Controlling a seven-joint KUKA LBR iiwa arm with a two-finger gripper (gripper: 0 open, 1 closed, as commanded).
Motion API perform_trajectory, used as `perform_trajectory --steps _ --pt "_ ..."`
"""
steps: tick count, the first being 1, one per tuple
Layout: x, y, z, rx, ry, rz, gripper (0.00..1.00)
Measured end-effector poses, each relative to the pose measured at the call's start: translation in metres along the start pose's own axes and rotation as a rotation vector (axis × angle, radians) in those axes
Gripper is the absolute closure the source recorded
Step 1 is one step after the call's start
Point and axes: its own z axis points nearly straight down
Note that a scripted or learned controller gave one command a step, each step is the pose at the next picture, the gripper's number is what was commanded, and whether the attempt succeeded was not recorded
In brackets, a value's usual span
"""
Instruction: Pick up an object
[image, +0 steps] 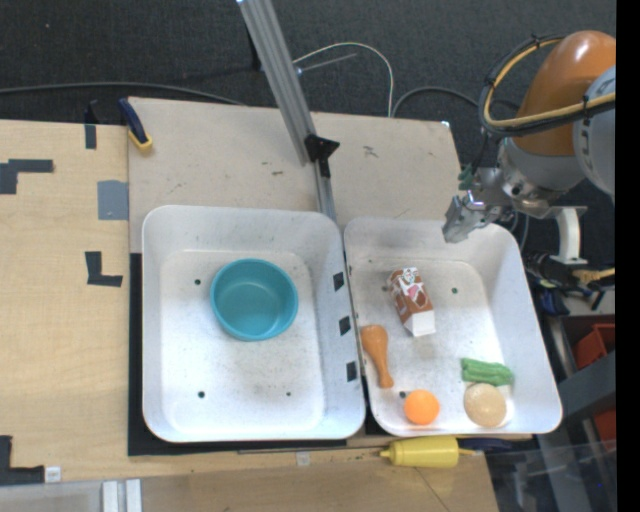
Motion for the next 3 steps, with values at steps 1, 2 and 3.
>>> perform_trajectory --steps 1,2,3 --pt "0.0 0.001 -0.053 0.0 0.0 0.0 1.0" --pt "0.052 -0.001 -0.038 0.007 0.002 -0.003 1.0" --pt "0.111 0.007 -0.039 0.006 0.003 -0.005 1.0"
